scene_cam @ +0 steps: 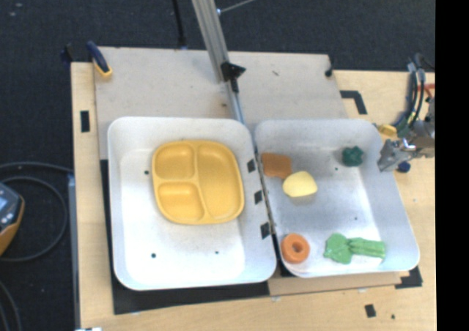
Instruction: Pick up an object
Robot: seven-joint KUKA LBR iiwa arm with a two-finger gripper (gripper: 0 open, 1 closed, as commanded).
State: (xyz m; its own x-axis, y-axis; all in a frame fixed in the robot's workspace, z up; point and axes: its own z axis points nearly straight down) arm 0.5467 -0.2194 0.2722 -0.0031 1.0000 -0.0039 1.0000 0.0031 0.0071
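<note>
While the gripper hangs at the right rim of the right-hand shallow white bin, the nearest candidate for a pick is the small dark green lump, which sits just to the gripper's left at about the same height in the camera view, so a short move leftward and down looks like what the next reach turns on. Whether the gripper is released or clenched I cannot tell (it is small and cluttered by cables here); nothing is visibly held. Farther left in the same bin lie a pale yellow rounded piece touching a brown block, with an orange ring and a bright green elongated toy, its long axis running left to right, near the front edge. A yellow compartment plate rests in the left bin.
</note>
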